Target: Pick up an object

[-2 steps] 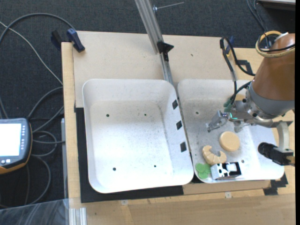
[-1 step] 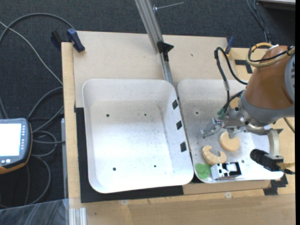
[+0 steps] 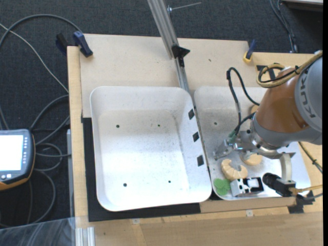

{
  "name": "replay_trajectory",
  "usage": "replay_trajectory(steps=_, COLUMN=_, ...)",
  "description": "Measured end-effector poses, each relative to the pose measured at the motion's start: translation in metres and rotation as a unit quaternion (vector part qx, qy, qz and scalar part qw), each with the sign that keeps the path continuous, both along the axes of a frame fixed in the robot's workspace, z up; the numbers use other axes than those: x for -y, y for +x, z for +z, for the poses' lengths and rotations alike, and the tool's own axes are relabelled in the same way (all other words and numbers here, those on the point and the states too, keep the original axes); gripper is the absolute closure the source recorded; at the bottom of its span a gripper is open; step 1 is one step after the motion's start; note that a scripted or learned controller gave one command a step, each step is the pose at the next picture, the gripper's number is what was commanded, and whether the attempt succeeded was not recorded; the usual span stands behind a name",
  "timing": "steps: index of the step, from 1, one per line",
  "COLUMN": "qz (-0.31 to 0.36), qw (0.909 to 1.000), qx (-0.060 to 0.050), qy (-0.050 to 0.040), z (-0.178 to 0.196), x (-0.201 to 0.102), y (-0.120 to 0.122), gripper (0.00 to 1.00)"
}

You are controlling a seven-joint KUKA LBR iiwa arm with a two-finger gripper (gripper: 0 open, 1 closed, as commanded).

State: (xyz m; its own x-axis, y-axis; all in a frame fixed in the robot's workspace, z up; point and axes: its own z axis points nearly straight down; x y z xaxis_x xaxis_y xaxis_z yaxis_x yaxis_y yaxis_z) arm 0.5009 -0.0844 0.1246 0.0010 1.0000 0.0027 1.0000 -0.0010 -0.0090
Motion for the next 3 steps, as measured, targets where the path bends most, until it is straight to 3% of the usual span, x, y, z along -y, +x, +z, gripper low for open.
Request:
replay_trajectory(steps=1, qz=0.0, qw=1.0, qx=0.001, qy=0.0, z=-0.034, x=-0.001, y=-0.001, gripper=0.0)
replay_trajectory(steps=2, qz=0.0, qw=1.0, qx=0.004, qy=-0.0003, z=-0.022, x=-0.001, y=0.0, gripper=1.0)
replay_trajectory(steps=3, qz=0.001, qw=1.0, qx=0.007, qy=-0.0015, z=0.026, x=0.001, y=-0.007, gripper=1.0)
